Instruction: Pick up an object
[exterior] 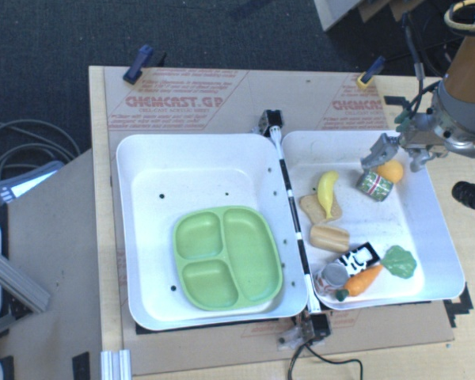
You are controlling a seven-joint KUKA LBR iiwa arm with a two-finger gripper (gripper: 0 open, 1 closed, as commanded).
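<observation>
My gripper (396, 153) hangs over the back of the right bin (435, 236), its grey fingers spread apart, open. Just below it lie an orange ball (392, 171) and a small green-and-red can (374, 185); nothing sits between the fingers. Further left in the same bin lies a yellow banana (327, 191) on a tan piece (311, 208). A tan bread-like roll (329, 237) lies in the middle. Near the front are a black-and-white block (358, 256), an orange carrot (360, 280), a green leafy toy (400, 261) and a grey round item (332, 275).
The left bin (142, 165) holds a green three-part plate (226, 257). A black divider rail (289, 204) runs between the bins. Blue (137, 64) and yellow (371, 70) clamps hold the cardboard at the back. Cables lie at far left.
</observation>
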